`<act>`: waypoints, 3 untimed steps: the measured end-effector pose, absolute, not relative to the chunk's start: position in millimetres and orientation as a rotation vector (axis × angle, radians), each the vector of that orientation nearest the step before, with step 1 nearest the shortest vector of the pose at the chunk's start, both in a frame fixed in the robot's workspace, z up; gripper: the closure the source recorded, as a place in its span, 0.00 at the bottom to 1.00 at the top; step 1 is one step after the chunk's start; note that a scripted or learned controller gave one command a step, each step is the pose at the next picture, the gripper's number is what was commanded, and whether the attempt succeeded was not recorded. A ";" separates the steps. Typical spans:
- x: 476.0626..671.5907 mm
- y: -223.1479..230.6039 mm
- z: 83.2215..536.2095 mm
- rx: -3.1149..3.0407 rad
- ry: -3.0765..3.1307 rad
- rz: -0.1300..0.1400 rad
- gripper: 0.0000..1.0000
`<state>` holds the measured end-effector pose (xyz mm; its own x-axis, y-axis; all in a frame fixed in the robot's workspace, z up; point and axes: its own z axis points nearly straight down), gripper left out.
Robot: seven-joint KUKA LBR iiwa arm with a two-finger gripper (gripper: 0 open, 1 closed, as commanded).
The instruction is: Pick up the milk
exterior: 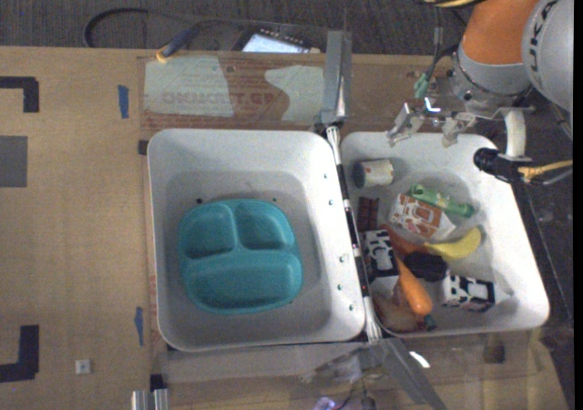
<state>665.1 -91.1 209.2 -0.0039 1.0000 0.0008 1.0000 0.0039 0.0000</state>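
A small milk carton (468, 292) with black cow patches lies near the front right corner of the right bin (519, 244). A second black-and-white box (378, 250) lies against that bin's left wall; I cannot tell what it is. My gripper (426, 128) hangs over the bin's far edge, well behind the milk. It is open, with nothing between its two fingers (401, 130).
The right bin also holds a white cylinder (373, 172), an orange-and-white carton (419, 216), a green item (444, 201), a banana (459, 245), a carrot (413, 287) and a black round lid (425, 265). A teal divided tray (240, 254) sits in the left bin (173, 171).
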 end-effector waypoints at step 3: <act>577.9 -104.3 98.7 -2.456 -1.980 -0.011 1.00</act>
<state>577.9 -104.3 98.7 0.2121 0.9772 -0.0032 0.9772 -0.2120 0.0147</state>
